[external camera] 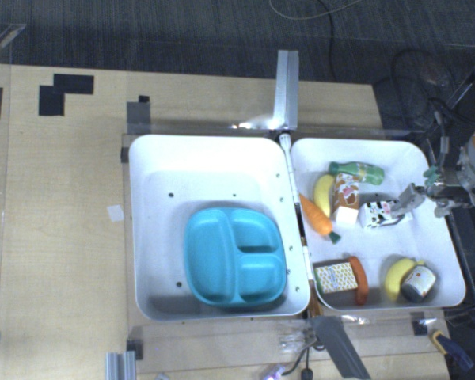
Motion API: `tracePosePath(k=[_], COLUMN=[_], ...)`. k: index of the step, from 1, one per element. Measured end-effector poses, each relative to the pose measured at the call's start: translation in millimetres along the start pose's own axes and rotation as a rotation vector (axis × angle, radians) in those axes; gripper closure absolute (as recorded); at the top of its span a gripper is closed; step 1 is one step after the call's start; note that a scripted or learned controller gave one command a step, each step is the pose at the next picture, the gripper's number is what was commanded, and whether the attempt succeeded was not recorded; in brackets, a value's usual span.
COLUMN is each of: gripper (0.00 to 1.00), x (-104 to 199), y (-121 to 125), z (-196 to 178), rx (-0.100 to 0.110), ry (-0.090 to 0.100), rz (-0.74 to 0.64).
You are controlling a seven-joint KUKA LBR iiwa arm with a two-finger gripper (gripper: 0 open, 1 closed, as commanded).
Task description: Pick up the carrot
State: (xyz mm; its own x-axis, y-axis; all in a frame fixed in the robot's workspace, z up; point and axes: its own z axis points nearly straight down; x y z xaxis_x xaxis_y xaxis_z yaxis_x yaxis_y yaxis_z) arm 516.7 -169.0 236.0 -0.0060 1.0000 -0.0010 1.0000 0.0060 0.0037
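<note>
The carrot [317, 216], orange with a green tip at its lower end, lies at a slant against the left wall of the right bin [439, 236]. A yellow banana [324, 194] lies just right of its upper end. My gripper [409, 200] reaches in from the right edge and hovers over the right half of that bin. It is well to the right of the carrot, beside a black-and-white spotted item [374, 213]. Nothing is visibly held.
The left bin [154, 172] holds a blue divided plate [236, 256]. Crowding the right bin are a green bottle [356, 170], a white cube [346, 217], a patterned box [336, 276], a sausage [359, 279], a yellow fruit [397, 275] and a grey can [419, 282].
</note>
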Motion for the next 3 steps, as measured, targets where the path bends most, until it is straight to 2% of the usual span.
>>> tracePosePath(k=[1, 2, 3], gripper=[0.0, 0.0, 0.0], x=[70, 139, 206], y=[34, 50, 69], z=[121, 50, 6], rx=[-0.003, -0.003, -0.001], ry=[0.0, 0.001, 0.002], rz=[-0.156, -0.343, -0.258])
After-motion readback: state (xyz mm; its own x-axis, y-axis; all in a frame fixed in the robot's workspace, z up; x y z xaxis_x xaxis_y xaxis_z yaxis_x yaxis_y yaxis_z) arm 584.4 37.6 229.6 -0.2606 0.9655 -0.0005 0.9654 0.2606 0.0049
